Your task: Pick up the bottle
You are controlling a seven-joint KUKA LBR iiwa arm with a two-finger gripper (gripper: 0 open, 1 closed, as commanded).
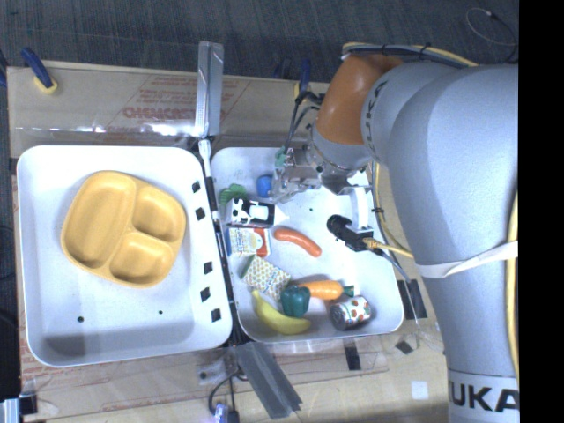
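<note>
On the bench (106, 95), found the small blue bottle (264, 184) at the far left of the right bin (383, 280), just beside the claw (289, 181). Could not tell its long axis or heading, too small, nor the claw's state.

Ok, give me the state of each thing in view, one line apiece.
hand: low over the right bin's far end
blue thing: resting in the bin beside the hand
yellow tray: right way up, in the left bin
can: on its side
banana: lying flat
carrot: lying flat
sausage: lying flat
</note>
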